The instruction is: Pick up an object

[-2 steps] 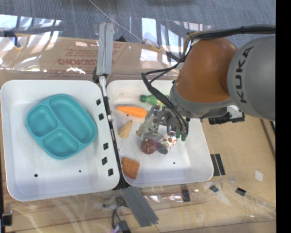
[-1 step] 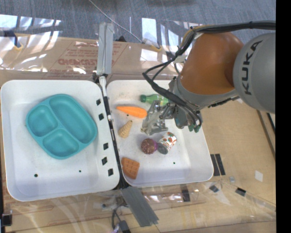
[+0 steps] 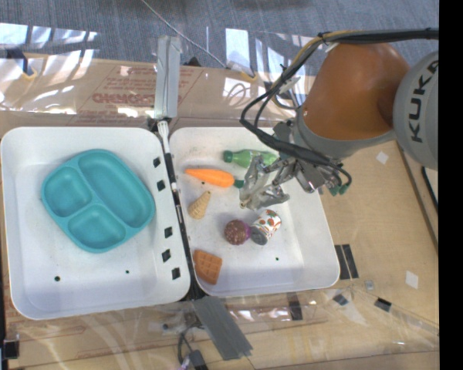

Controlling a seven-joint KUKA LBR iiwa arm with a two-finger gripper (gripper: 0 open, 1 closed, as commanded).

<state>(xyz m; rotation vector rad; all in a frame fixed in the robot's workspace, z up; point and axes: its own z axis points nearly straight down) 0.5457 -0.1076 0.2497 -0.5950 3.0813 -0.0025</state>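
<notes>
A grey and orange arm lowers its gripper [image 3: 256, 195] into the right bin [image 3: 312, 245]; whether the fingers are wide or narrow cannot be told. Just left lies a toy carrot [image 3: 210, 177] (orange), with a green bottle [image 3: 243, 157] behind the gripper.

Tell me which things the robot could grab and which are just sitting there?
Could grab, all in the right bin:
carrot
green bottle
cone
brown ball
little cup
waffle
The gripper hangs over them.

Just sitting there:
blue tray in the left bin
</notes>
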